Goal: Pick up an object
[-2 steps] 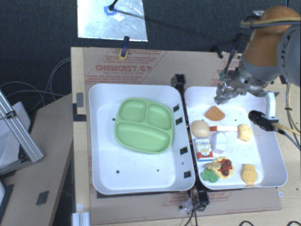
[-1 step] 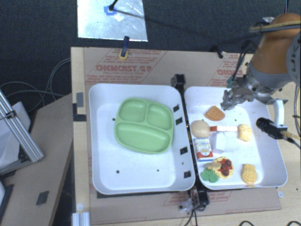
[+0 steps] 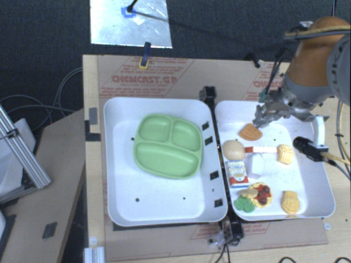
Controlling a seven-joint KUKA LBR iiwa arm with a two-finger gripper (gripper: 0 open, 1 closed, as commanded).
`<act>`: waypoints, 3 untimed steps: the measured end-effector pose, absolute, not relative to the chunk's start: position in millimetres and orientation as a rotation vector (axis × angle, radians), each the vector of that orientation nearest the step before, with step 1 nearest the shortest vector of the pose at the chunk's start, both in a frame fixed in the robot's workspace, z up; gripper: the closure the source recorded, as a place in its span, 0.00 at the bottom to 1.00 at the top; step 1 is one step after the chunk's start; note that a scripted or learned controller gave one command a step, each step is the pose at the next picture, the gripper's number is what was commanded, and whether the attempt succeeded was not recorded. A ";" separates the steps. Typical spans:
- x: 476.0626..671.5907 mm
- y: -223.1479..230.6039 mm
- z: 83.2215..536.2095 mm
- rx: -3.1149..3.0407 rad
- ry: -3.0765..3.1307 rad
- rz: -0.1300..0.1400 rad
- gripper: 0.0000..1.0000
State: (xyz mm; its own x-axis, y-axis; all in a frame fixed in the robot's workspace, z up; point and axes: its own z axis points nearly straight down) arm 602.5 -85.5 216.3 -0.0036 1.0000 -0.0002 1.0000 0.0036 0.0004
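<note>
1. Gripper (image 3: 262,117) hangs over the back of the right bin (image 3: 328,193); whether it is spread or closed, cannot tell.
2. Orange toy cookie (image 3: 250,132) lies on the bin floor just below and in front of the gripper tip, apparently not gripped.
3. Green divided plate (image 3: 167,146) sits in the left bin (image 3: 118,163).

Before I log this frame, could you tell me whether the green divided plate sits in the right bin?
No, the green divided plate lies in the left bin, apart from the food items.
</note>
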 end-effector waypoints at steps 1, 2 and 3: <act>593.0 -77.0 233.2 2.215 2.226 0.003 1.00; 594.2 -74.5 231.1 2.216 2.226 0.003 1.00; 592.9 -91.1 220.6 2.220 2.221 0.000 1.00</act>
